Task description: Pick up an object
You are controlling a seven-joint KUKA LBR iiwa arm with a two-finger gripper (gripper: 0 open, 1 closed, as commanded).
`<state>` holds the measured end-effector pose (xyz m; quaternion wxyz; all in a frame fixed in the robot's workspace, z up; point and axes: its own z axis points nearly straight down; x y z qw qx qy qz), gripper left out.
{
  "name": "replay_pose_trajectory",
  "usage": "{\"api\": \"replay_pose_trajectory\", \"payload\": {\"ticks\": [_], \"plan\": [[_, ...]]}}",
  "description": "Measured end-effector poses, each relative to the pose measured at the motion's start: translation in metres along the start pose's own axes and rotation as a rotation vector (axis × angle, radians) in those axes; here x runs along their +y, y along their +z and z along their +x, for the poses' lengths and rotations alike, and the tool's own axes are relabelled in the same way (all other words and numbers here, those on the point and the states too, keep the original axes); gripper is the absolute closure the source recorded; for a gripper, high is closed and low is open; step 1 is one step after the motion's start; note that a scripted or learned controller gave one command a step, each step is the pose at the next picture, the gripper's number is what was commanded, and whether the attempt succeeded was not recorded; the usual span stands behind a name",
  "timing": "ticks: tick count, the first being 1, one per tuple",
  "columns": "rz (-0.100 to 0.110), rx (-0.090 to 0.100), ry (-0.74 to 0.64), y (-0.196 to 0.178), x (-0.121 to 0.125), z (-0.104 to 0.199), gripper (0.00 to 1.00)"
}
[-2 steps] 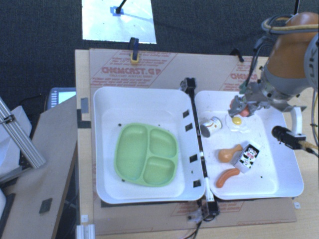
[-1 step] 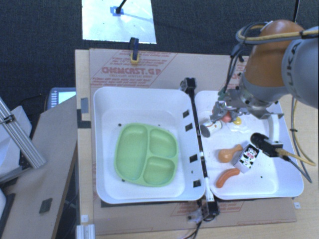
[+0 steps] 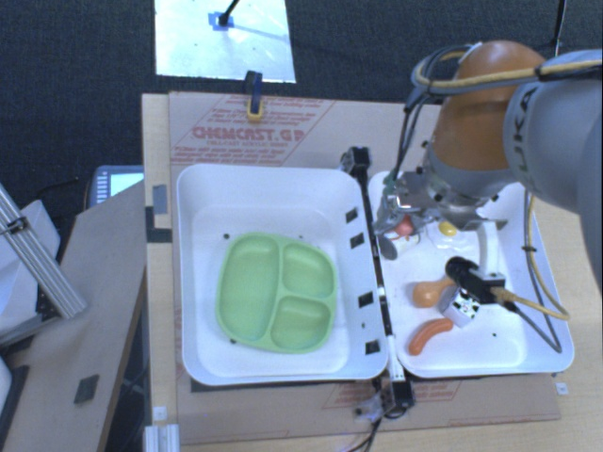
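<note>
So the arm point(image 3: 528, 111) comes in from the right, and the claw point(image 3: 394, 220) hangs low over the far-left corner of the right bin point(image 3: 504, 348), right up against the edge it shares with the left bin point(image 3: 203, 215). Honestly can't tell whether the claw is open or clamped, since the wrist blocks too much, and I don't see anything gripped in it.

All the loose stuff sits in the right bin. A small red piece point(image 3: 406, 227) lies just beside the claw, and a small yellow piece point(image 3: 448, 226) is a bit further right. Nearer the front there's an orange rounded piece point(image 3: 427, 293), and below that an orange sausage-shaped piece point(image 3: 429, 335) lying at a slant on the bin floor.

The left bin just has a green divided plate point(image 3: 276, 293) lying flat. Both bins sit side by side on the bench point(image 3: 155, 149).
</note>
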<state>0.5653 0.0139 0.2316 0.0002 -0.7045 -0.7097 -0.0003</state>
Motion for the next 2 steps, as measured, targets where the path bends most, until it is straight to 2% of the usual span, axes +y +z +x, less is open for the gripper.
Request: {"api": "replay_pose_trajectory", "payload": {"ticks": [2], "plan": [[0.001, 0.000, -0.001, 0.002, -0.017, 0.089, 1.00]]}}
